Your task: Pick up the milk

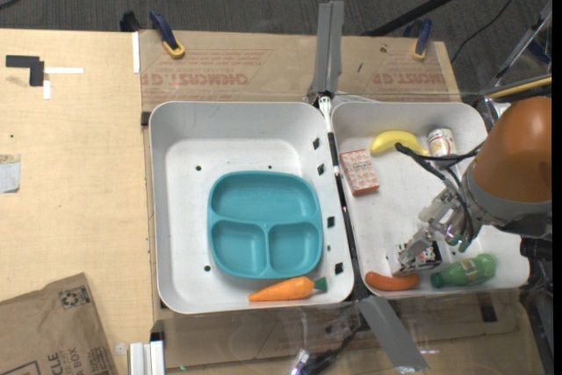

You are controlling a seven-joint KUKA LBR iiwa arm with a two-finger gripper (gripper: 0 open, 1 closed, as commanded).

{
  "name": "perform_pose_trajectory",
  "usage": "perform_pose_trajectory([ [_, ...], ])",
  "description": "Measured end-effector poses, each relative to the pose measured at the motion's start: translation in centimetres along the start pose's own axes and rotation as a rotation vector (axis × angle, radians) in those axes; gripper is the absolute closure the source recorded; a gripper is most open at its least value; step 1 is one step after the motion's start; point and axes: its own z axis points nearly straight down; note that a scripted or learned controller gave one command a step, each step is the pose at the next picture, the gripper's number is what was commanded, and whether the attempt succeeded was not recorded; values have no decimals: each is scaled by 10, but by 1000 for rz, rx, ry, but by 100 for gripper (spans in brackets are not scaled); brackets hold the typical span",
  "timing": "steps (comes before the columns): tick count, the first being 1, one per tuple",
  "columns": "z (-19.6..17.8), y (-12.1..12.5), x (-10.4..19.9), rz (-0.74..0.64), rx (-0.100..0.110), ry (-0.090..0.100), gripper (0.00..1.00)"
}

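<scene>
- Dark carpet and trailing cables frame a pale wooden bench [70, 189], where two shallow white bins sit side by side on a sheet of brown cardboard [263, 70].
- At the left bin [167, 215] I see a teal divided plate [263, 222] in the middle and a carrot [283, 290] lying along the near wall.
- At the right bin [395, 193] I count a banana [395, 141] and a small can [440, 141] at the far side, a red pepper [392, 281] and a green bottle [463, 270] at the near side.
- What I take for the milk [358, 171], a small pink-and-white carton, lies flat near the divider between the bins, just beside the banana's left tip.
- The carton's long axis runs roughly from far to near in the view, leaning slightly.
- The gripper [420, 254] hangs low over the near part of the right bin, just above the red pepper and left of the green bottle.
- From the gripper, the milk lies up and to the left in the view, well apart, with bare bin floor between them.
- The grey arm [518, 162] enters from the right, its orange band bulking over the bin's right wall, wrist angled down and leftward.
- I cannot tell whether the gripper is wide or narrow; cabling and dark hardware blur it.
- My judgement: nothing is grasped yet, and the coming move is a traverse toward the divider before any descent.
</scene>
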Motion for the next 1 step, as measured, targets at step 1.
perform_pose_trajectory([
  [1, -12, 1, -3, 4, -3, -2, 100],
])
